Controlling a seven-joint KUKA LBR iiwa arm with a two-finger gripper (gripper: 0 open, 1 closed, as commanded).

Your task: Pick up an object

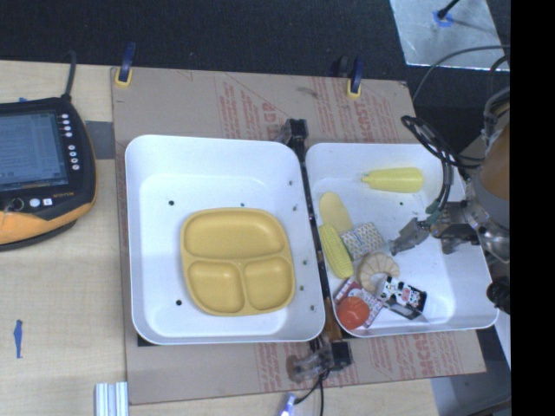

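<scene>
Red tomato (351, 312) beside black-white packet (404, 298), below shrimp (378, 269).

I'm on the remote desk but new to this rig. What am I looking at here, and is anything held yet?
One fixed camera looks down at a slant on two white bins. The left bin holds a yellow divided plate. The right bin holds a yellow squeeze bottle, two corn cobs, a red toy and small packets. The robot arm reaches in from the right; its gripper sits low over the right bin. Nothing shows held between its fingers.
</scene>
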